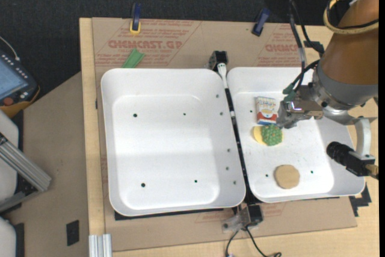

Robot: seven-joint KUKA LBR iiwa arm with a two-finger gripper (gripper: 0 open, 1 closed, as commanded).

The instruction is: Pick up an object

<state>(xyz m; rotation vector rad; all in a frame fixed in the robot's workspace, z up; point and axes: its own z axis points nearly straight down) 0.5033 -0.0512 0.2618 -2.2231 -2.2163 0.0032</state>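
My claw [283, 123] low in right bin [319, 183], just above green ball [274, 136] by yellow piece [260, 135]. Grip state: cannot tell from here. Ball looks light, soft, may roll; take across middle. Carton [265, 110] just behind, brown disc [287, 176] nearer front.

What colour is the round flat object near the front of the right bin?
Tan, seen in the camera view: round flat object.

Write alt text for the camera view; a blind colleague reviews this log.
A grey robot arm reaches from the right into the right bin, its gripper just above a green object beside a small carton; a tan round object lies nearer the front. The left bin sits alongside.
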